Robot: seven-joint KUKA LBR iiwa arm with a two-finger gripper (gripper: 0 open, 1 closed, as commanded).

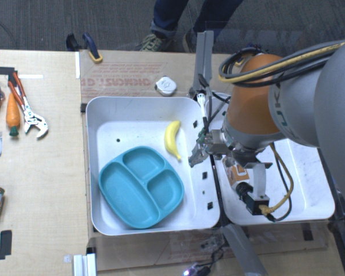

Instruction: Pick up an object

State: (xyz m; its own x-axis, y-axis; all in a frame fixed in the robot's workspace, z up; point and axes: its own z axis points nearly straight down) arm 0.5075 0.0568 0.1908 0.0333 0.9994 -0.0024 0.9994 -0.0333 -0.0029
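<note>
Left bin (pixel 98 171): white, small dark specks on the floor. Divided plate (pixel 141 186): solid light blue. Banana (pixel 172 138): yellow, no markings to be made out. Right bin (pixel 310 183): white. Arm (pixel 310 91): grey, orange band (pixel 253 96) above the wrist, black and yellow cables (pixel 276 59) looped over it. Bench (pixel 40 200): pale wood. Cardboard sheet (pixel 132 76) at the far edge: tan with faint red lettering (mirrored, not readable). Carrot (pixel 11 112) near the left edge: orange, green tip. Pliers (pixel 20 94): red handles.
</note>
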